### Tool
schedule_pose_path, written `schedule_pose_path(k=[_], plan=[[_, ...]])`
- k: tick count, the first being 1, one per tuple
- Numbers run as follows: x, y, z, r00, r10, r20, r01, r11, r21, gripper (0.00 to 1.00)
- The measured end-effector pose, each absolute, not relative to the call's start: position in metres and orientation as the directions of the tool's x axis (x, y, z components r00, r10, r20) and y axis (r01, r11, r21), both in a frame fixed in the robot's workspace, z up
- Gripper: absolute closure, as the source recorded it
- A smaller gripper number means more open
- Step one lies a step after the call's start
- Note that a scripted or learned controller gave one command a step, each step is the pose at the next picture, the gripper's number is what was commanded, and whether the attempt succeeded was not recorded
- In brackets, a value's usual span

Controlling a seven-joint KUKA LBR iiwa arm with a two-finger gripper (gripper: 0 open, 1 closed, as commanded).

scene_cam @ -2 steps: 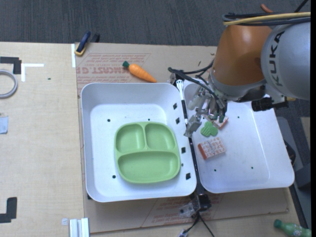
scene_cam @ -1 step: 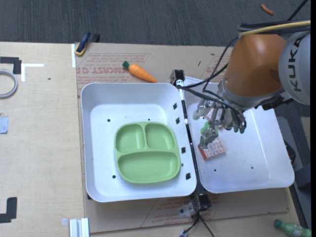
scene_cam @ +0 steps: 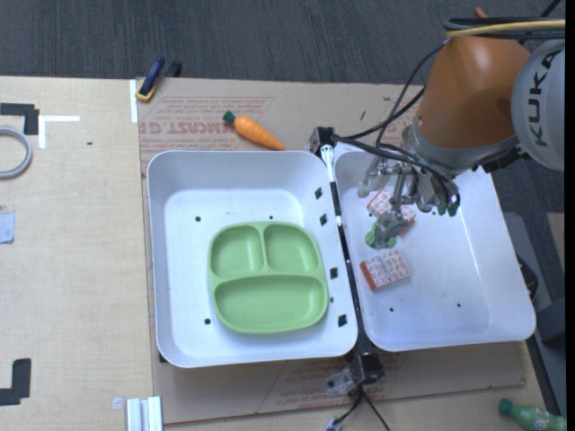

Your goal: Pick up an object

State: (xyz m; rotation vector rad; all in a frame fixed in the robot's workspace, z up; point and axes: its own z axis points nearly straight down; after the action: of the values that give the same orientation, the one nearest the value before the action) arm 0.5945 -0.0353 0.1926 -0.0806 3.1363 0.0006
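Note:
In the right bin [scene_cam: 467,303] my gripper [scene_cam: 390,230] hangs low near the left wall, under the orange wrist band. A red-and-white checkered block [scene_cam: 385,269] lies flat just below it, apart from it. A second red-and-white patterned piece [scene_cam: 386,202] sits partly hidden behind the gripper body. A small green object [scene_cam: 370,238] rests right beside the gripper tip, on its left. Whether anything is gripped is hidden.
The left bin [scene_cam: 180,187] holds a green divided plate [scene_cam: 267,277]. An orange toy carrot [scene_cam: 254,131] lies on the cardboard behind the bins. A blue-and-yellow tool [scene_cam: 151,78] lies at the back left, and a green bottle [scene_cam: 530,413] sits at the front right corner.

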Motion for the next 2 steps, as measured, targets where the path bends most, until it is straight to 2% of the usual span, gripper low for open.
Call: schedule_pose_path(k=[1,2], plan=[[0.576,-0.011,0.193,-0.996,-0.089,-0.003,-0.089,0.996,0.000,0.00],[0.557,-0.014,0.193,-0.966,-0.257,-0.003,-0.257,0.966,0.000,0.00]])
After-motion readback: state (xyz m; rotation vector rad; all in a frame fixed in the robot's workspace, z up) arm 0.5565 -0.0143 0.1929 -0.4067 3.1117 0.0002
